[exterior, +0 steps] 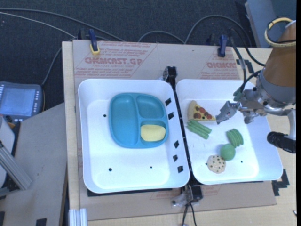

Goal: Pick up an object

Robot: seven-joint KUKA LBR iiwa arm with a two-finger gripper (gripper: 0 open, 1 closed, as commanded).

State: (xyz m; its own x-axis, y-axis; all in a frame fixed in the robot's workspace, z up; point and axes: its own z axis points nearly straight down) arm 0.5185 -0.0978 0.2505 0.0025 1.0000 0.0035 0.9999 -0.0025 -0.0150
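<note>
The right bin (pixel 263 173) holds five toy foods: one pizza slice (pixel 199 112), one bunch of green beans (pixel 198 129), two green vegetables (pixel 234 137) (pixel 228 151) and one cookie (pixel 216 164). The left bin (pixel 94 173) holds one blue divided plate (pixel 127 121) carrying one yellow piece (pixel 153 133). The gripper (pixel 225 114) hovers just right of the pizza slice, perhaps touching it, with nothing seen between its fingers; whether they are spread or closed, I cannot tell.

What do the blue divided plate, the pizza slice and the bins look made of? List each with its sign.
Blue divided plate: likely moulded plastic, matte, uniform colour, rounded compartments.
Pizza slice: toy, probably plastic or rubber; flat painted toppings.
Bins: thin white plastic, smooth, slightly glossy, rounded corners.
</note>
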